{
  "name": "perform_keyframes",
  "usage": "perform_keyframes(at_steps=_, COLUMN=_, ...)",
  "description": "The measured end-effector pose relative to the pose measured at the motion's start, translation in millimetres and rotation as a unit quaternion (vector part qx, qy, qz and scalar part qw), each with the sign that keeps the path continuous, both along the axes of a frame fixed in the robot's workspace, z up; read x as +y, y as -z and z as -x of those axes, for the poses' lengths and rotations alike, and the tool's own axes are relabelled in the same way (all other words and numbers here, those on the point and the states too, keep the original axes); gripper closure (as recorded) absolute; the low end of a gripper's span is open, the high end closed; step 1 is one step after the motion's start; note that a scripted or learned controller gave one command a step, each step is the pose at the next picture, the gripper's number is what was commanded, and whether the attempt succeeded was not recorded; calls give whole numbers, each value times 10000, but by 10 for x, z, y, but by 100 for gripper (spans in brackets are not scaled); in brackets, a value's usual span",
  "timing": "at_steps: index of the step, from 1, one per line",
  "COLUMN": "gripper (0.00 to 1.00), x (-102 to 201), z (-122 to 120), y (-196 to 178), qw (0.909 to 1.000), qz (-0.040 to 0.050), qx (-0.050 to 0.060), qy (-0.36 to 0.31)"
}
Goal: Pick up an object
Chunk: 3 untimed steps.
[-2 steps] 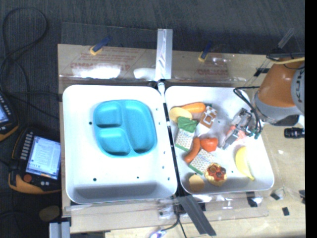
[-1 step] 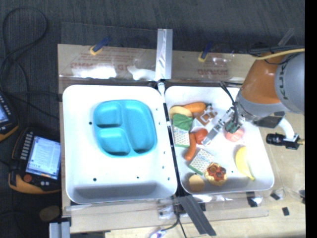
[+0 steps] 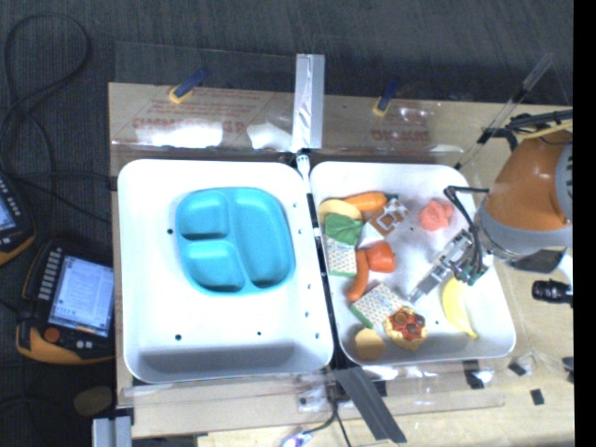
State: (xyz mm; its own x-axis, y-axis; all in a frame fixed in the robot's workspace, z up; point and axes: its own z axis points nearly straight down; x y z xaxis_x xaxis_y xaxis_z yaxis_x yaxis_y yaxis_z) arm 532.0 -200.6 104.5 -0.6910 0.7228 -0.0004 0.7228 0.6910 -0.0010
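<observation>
Gripper point(image 3: 430, 282) hangs low over the right bin point(image 3: 494, 343), reaching in from the right, its fingers slanting down and left toward the bare floor between the toys. We cannot tell whether it is wide or narrow, and we see nothing between its tips. We judge we are in the approach step, with no object yet taken. Candidates lie close: a banana point(image 3: 456, 307) just beside the gripper on its right, a pink lump point(image 3: 435, 214) above it, a waffle point(image 3: 377, 304) to its left, and a carrot point(image 3: 367, 200) further off. The left bin point(image 3: 140, 343) bears a blue tray point(image 3: 235, 238). Next we would need to centre over one piece, likely the banana, descend and close.
</observation>
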Motion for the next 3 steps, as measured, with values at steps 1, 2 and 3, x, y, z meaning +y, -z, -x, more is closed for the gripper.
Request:
perform_keyframes(at_steps=1, gripper=0, x=-231, z=-212, y=-192, qw=9870, qz=9, qx=2, qy=1610)
perform_keyframes(at_steps=2, gripper=0, x=-172, z=446, y=95, qw=9841, qz=-37, qx=-16, qy=1775)
perform_keyframes(at_steps=3, gripper=100, x=-182, z=431, y=5, qw=9842, qz=-11, qx=-43, qy=1773)
